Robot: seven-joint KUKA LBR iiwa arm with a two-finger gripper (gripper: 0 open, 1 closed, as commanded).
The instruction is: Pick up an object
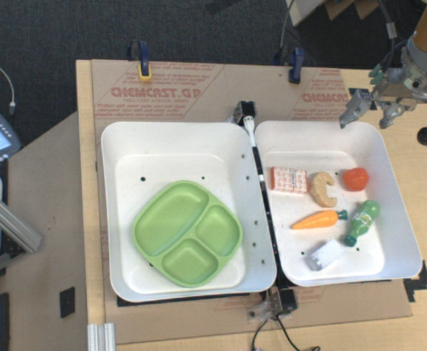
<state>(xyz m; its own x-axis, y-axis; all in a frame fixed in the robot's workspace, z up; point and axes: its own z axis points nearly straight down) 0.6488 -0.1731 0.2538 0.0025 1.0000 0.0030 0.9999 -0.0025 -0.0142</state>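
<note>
A robot arm's tool [365, 112] hangs above the far right corner of the right bin [399, 229], its fingers spread apart and grasping nothing, on a desk [89, 196] covered with a brown printed board. Well below and apart from the tool, six small things lie on the right bin's floor: a pink-and-white box [289, 180] near the bin's left wall, a pale bagel-shaped piece [322, 188] just beside it, and a red tomato [354, 179] at the end of that row. Nearer the camera, a toy carrot [316, 220] lies with its green tip pointing toward a green bottle [361, 221], which rests tilted on its side. A small grey-white packet [324, 254] sits closest to the front rim. The left bin [118, 159] carries a green plate [187, 232] with three compartments, lying flat and turned at an angle. Two blue clamps [142, 55] grip the board's far edge, and a black clip [244, 112] joins the bins at their shared rim.
</note>
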